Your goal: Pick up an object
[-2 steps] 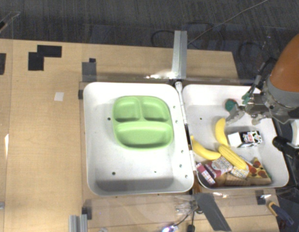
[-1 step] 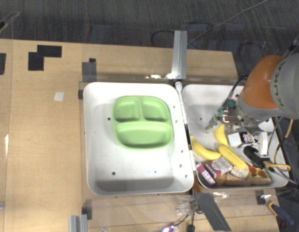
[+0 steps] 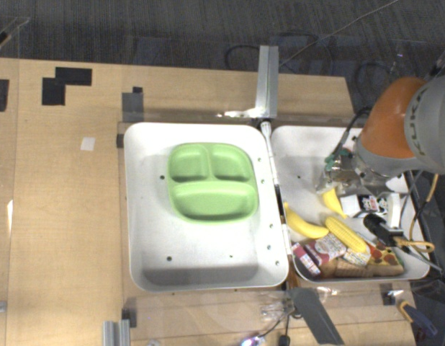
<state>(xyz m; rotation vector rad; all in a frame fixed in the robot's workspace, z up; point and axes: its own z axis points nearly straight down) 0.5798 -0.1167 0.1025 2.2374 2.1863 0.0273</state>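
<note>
Hovering over right bin (image 3: 302, 146): end effector (image 3: 336, 177), finger state indiscernible, just above bananas (image 3: 307, 225), corn cob (image 3: 346, 234), packets; green divided tray (image 3: 211, 181) in left bin (image 3: 147, 215).

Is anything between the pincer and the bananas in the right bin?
Nothing visible. The pincer hangs right above the upper banana, in the right bin; the other banana lies beside it.

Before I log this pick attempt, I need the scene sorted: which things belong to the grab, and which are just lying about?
In the job:
pincer
yellow piece under it
right bin

Lying about:
green divided tray
left bin
banana
corn cob
snack packets
</note>
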